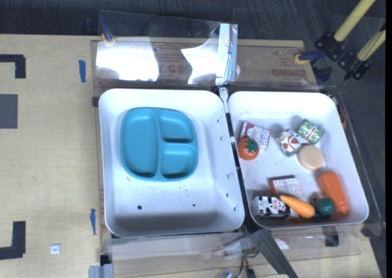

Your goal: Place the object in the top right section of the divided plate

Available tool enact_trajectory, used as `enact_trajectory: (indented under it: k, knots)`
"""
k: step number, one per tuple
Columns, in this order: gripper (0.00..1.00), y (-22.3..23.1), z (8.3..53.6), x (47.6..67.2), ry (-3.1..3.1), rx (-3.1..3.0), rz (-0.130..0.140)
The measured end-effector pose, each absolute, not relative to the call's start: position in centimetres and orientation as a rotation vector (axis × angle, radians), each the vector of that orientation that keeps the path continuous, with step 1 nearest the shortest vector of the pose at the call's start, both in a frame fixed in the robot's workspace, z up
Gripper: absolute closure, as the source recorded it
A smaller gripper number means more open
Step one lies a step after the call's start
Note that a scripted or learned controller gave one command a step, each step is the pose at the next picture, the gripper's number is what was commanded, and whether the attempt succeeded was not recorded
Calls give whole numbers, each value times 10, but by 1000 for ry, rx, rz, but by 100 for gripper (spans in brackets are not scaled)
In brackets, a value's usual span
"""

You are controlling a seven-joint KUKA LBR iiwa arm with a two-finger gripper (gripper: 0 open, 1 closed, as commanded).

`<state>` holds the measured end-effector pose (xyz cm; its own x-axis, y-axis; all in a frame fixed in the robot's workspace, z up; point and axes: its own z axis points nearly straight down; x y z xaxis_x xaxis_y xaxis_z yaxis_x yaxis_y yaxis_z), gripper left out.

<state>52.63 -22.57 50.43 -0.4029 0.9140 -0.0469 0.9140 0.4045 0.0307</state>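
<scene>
A blue divided plate point(159, 142) lies in the left white bin point(165, 209). It has one long section on its left and two smaller sections on its right, one above the other; all three hold nothing. The right white bin point(269, 104) holds the loose toy foods: a small tomato point(248, 148), a red-and-white packet point(258, 135), a red-and-white carton point(288, 141), a green-and-white carton point(310, 131), a tan round biscuit point(311, 158), a large orange-red piece point(334, 192), a carrot point(296, 205), a dark green piece point(325, 207), a brown packet point(284, 184) and a black-and-white carton point(272, 207).
A clear plastic wall point(184, 50) stands behind the bins, with glare on it. Yellow bars with black clamps point(346, 44) cross the top right corner. A dark strut point(275, 257) runs below the right bin. The tan bench point(46, 148) stretches to the left.
</scene>
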Motion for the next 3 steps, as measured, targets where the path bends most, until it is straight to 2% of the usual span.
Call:
enact_trajectory:
  k: [3]
  knots:
    - [100, -226, 539, 530, 2566, 1665, 1]
